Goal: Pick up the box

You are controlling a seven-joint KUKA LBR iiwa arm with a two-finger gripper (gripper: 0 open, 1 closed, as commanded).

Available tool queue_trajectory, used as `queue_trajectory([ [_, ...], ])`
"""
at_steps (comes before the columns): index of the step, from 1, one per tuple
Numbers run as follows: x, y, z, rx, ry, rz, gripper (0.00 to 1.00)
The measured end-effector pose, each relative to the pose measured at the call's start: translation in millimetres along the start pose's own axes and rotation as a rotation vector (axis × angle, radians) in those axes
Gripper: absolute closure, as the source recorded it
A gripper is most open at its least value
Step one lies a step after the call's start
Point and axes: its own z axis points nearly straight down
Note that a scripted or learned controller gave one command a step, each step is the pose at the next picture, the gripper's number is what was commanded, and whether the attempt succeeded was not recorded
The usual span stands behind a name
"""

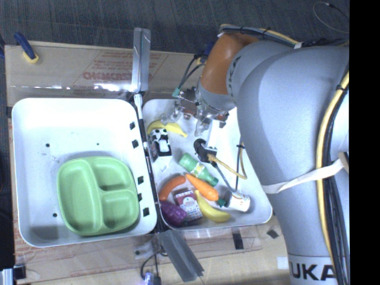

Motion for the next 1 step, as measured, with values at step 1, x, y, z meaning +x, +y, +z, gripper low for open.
queue_trajectory([
  [1, -49.4, 14.9, -129.0, 0.018, -0.001, -0.044, 0.0],
])
